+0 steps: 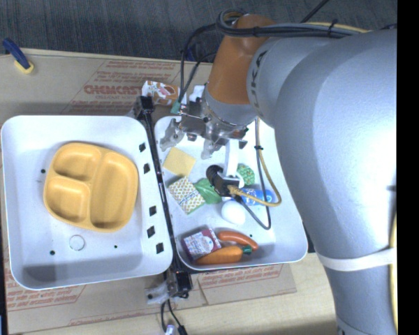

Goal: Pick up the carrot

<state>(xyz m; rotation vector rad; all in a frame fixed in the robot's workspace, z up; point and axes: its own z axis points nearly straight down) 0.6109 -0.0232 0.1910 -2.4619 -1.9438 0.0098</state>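
- Plainly, we see the large grey arm with its orange band (pixel 234 61) reaching in from the right and covering much of the right-hand shallow white bin (pixel 288 223); it hangs over that bin's upper half, well away from the bin's lower edge.
- We see the left-hand shallow white bin (pixel 21 187) beside it, bearing a yellow plastic tray with divided compartments (pixel 91 185); it plays no part in the task.
- We find the gripper (pixel 199 142) at the arm's end, above the upper part of the right bin, near a pale yellow square block (pixel 179 162). Whether the jaws are spread or pressed together we cannot tell, as the wrist body hides them; nothing shows between them.
- We find the orange carrot with a green stem end (pixel 222 255) lying flat along the lower edge of the right bin, just beside a red sausage-shaped toy (pixel 236 239) and a small red and white packet (pixel 200 243), and well apart from the gripper.
- We also note a green leafy toy (pixel 208 190), a chequered packet (pixel 185 195) and a white egg-shaped piece (pixel 232 212) between gripper and carrot.
- We judge the task barely begun: the carrot is not lifted and not touched. Left to do are the move across to the lower edge, the descent, the closing on the carrot and the lift.
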